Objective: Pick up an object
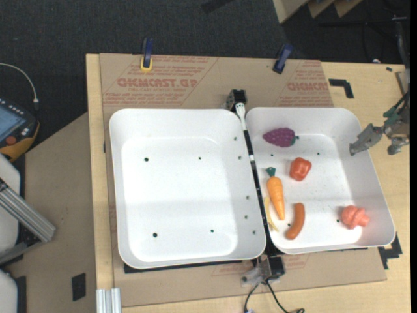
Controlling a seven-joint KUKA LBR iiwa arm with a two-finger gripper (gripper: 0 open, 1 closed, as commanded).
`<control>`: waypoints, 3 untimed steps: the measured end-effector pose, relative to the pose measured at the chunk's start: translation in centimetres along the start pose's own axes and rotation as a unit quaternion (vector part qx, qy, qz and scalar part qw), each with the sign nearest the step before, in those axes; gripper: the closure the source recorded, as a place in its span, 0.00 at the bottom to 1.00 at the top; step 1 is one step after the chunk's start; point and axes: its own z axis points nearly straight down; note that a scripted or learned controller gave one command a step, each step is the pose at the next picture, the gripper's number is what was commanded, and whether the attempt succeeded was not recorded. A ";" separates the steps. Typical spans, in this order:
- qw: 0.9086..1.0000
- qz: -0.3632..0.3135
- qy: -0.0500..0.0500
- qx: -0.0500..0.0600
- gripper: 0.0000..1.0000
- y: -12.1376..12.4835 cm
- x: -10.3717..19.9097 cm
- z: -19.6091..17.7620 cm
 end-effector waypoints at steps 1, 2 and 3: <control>1.000 0.000 -0.001 -0.002 1.00 0.1 0.0 -1.1; 1.000 -0.001 -0.003 -0.008 1.00 -3.5 0.6 -14.2; 1.000 -0.003 0.003 0.005 1.00 -3.4 6.9 -4.6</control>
